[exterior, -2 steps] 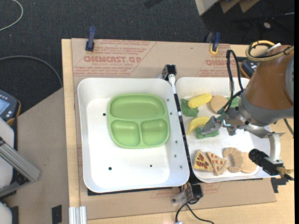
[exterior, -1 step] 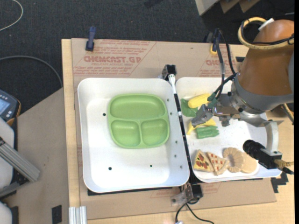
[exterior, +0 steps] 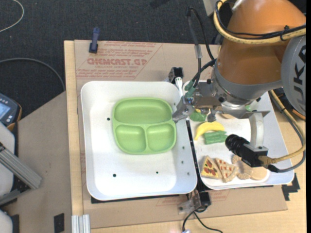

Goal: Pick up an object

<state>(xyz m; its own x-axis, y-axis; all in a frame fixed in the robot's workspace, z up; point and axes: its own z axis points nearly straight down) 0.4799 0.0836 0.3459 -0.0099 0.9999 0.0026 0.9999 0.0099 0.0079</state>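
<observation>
My gripper (exterior: 196, 108) hangs low over the far left corner of the right bin (exterior: 283, 147), under the grey and orange wrist. A small green object (exterior: 198, 115) lies right beneath it, partly hidden. Just in front lie a yellow banana (exterior: 210, 127) and a green block (exterior: 214, 138). Two pizza slices (exterior: 212, 168) and tan cookie-like pieces (exterior: 249, 171) sit at the bin's near edge. A black cylinder (exterior: 242, 148) on the arm's cabling hangs above them.
The left bin (exterior: 97, 154) holds a light green divided plate (exterior: 144, 125). Both bins rest on a cardboard sheet (exterior: 121, 57) with a blue clip (exterior: 94, 40) at its far left. Cables run along the bin divider (exterior: 188, 149).
</observation>
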